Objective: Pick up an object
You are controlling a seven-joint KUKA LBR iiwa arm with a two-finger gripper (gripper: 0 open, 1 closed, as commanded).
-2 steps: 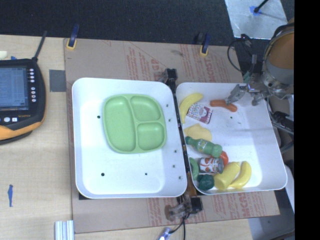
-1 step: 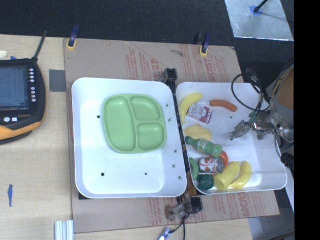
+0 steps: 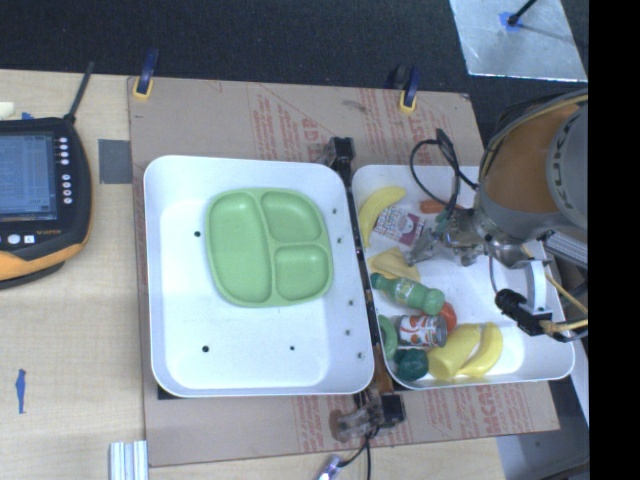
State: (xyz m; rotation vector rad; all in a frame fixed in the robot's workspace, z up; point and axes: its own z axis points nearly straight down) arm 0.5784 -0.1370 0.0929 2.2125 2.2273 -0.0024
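Note:
The right bin (image 3: 545, 368) holds a jumble of small items. Among them are a yellow banana (image 3: 380, 208), a purple-and-white packet (image 3: 403, 226), a green bottle (image 3: 408, 292) and a red can (image 3: 420, 330). A pair of yellow toy bananas (image 3: 468, 350) lies near the front rim. My gripper (image 3: 442, 240) hangs low over the middle of this bin, just right of the packet and above the green bottle. Nothing is visibly held in it. The arm's grey and orange body hides the bin's right part.
The left bin (image 3: 180, 348) carries a green divided plate (image 3: 268, 245). A teach pendant (image 3: 30, 198) lies on the bench at far left. Blue clamps (image 3: 146, 78) pin the cardboard sheet at the back. Cables loop near the wrist (image 3: 445, 158).

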